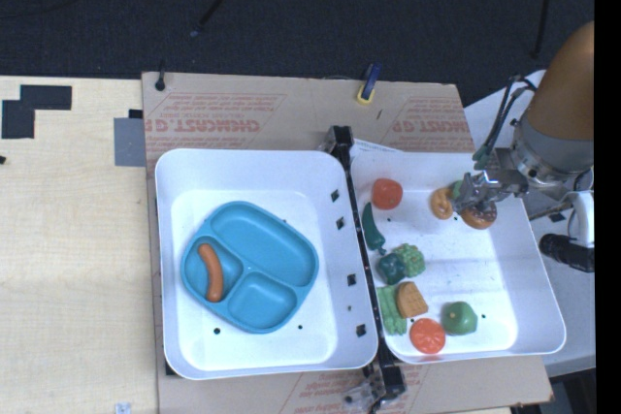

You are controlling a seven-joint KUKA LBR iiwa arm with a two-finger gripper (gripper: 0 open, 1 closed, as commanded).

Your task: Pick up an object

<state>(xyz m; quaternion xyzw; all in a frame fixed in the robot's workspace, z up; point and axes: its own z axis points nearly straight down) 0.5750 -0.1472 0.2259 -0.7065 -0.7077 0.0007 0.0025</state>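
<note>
My gripper (pixel 474 197) hangs over the far right part of the right bin (pixel 539 305), reaching in from the right. A brown round piece (pixel 479 217) lies right beneath it, partly hidden by it. An orange piece (pixel 441 203) sits just left of the gripper. Further left in the same bin lie a red tomato (pixel 387 193) and a dark green chili (pixel 373 227). Toward the front are a broccoli (pixel 402 262), an orange wedge (pixel 411 299), a second red tomato (pixel 427 335) and a green pepper (pixel 459 317).
The left bin (pixel 175 208) holds a blue divided plate (pixel 277 257) with an orange sausage (pixel 211 270) in its left compartment. A black clip bar (pixel 351 238) runs between the two bins. A yellow and blue clamp (pixel 367 85) sits at the cardboard's far edge.
</note>
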